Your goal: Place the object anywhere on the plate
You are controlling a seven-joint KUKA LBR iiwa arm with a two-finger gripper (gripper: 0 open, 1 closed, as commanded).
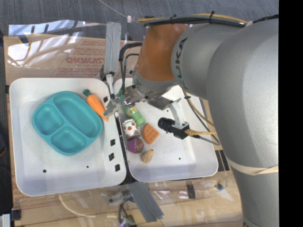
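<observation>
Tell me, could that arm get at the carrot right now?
Probably yes. The carrot lies uncovered beside the plate in the left bin, and the gripper is already right next to it.

plate (66, 123) bare, carrot (96, 105) – beside rim

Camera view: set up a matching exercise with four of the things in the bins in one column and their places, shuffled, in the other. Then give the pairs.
Things:
1. teal plastic plate with three compartments
2. orange toy carrot with a green top
3. orange waffle-patterned toy piece
4. dark purple round toy

Places:
A. right bin, just right of the small white can
B. left bin, lying on the floor of the bin at its left and middle
C. right bin, below the small white can, near the divider
D. left bin, beside the plate's upper right rim

Pairs: 1-B, 2-D, 3-A, 4-C
</observation>
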